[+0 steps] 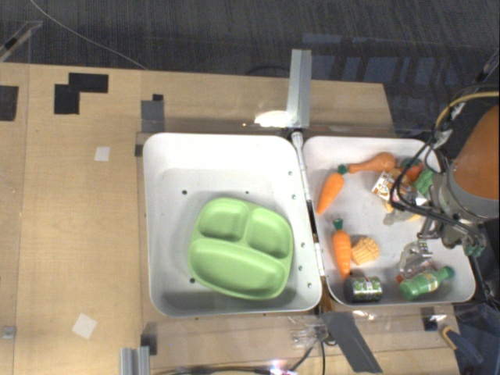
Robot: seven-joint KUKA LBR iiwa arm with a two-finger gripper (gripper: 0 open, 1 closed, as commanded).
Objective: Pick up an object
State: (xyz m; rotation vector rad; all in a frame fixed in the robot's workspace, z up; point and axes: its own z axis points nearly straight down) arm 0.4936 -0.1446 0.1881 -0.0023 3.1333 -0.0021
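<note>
Arm poised over the right bin, reaching toward the green bottle.

The likeliest target, a green bottle [426,283], lies on its side at the lower right of the frame in the right bin [355,151], just below the gripper [416,254]; whether its jaws are spread or pressed together I cannot tell, and nothing shows between them. The step looks like the approach, so next the arm would need to drop squarely over the bottle and close across its body. Nearby lie two carrots [341,254], a corn piece [365,249], a dark can [365,289] and a drumstick [373,163]. The left bin [164,209] holds a green divided plate [241,247]. Both bins sit on a pale wooden desk [70,233]; dark carpet [195,14] runs beyond.
</note>
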